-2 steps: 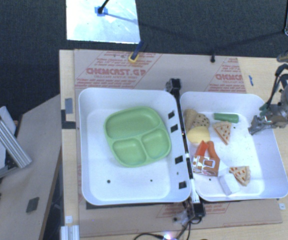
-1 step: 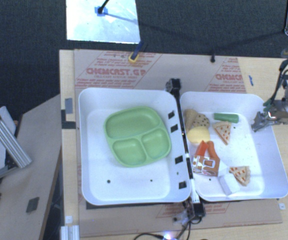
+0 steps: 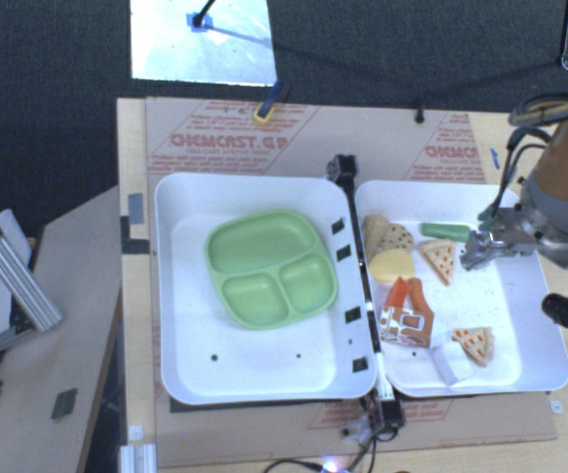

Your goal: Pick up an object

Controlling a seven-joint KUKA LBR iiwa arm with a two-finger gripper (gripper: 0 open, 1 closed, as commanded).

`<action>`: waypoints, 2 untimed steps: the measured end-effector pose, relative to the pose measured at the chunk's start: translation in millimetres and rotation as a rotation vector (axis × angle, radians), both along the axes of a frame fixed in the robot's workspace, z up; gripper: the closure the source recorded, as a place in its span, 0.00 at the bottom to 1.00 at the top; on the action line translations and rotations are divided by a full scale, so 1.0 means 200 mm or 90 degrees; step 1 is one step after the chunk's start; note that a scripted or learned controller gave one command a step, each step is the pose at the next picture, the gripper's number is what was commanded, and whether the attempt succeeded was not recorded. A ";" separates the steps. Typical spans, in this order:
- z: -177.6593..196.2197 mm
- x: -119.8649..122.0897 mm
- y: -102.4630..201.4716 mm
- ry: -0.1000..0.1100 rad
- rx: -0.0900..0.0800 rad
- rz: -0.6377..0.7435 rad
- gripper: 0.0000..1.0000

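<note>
A: Looking down on the worktop, what sits in the two bins?

B: The left bin carries a green divided tray, lying flat near its middle, with one long compartment at the far side and two smaller ones nearer the camera. The right bin holds the loose toy food.

A: Which pieces, and where?

B: Along the divider side there is a tan cookie-like piece, with a pale yellow round piece touching it just below. Under those lies an orange carrot-like piece, and against it an orange and white packet. A green pod-shaped piece lies toward the far edge. A waffle-patterned wedge sits just beside it, and a second wedge rests near the front of the bin, close to a small white block.

A: And the arm?

B: It reaches in from the right, its orange band above the right bin's far corner. The gripper hangs low over the right bin, just right of the first wedge and near the tip of the green pod.

A: Is it pinching anything?

B: I cannot tell how its fingers stand; the metal end is too small and blurred. Nothing visibly sits between them, and every piece appears to lie on the bin floor.
</note>
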State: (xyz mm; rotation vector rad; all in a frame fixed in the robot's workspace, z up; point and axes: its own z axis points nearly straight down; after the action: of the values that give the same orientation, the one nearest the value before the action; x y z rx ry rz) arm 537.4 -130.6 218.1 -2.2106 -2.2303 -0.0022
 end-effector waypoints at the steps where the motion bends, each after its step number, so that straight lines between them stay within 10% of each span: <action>1: -0.04 -0.05 0.26 0.000 0.000 0.000 1.00; 2: 0.01 -0.01 0.55 -0.001 0.000 0.001 1.00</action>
State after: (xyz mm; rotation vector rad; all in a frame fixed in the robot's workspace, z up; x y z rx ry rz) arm 535.0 -21.4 219.4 -2.2090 -2.2337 -0.0049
